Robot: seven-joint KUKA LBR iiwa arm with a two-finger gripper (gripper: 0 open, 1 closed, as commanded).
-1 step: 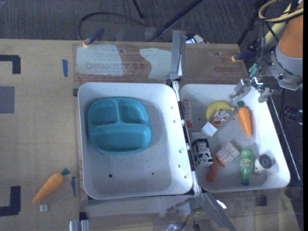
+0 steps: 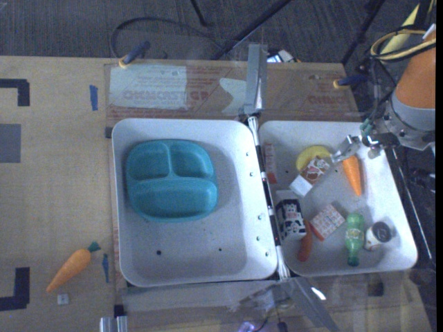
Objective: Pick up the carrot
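Nearest to me, on the bare surface (image 2: 55, 185) left of the bins, a toy carrot (image 2: 69, 269) lies on its side, its green top pointing up and right toward the left bin (image 2: 131, 254). It is well apart from the arm, and nothing touches it.

Next comes the left bin itself, which bears a blue divided plate (image 2: 171, 179) in its upper half.

In the right bin (image 2: 401, 247) the things lie crowded. Low in the bin I see a green bottle (image 2: 354, 237), a small round jar (image 2: 379, 234) just beside it, a small red-and-white box (image 2: 327, 220), a black-and-white carton (image 2: 291, 218) and a thin red piece (image 2: 305, 248). Higher up there is a yellow round thing (image 2: 313, 155) with a red packet (image 2: 316, 171) on it.

A second carrot (image 2: 353, 175) lies in the upper right part of this bin, pointing down, free on the bin floor.

Farthest, the tool (image 2: 365, 142) hangs at the bin's upper right edge, just above the top of this carrot. Whether it is spread or pressed together I cannot tell; its shape is too blurred.

My judgement: the pick is not yet done. No carrot is between the tool's tips, and both lie flat. The approach looks almost complete for the carrot in the bin; the descent, the closing and the lift are all left.
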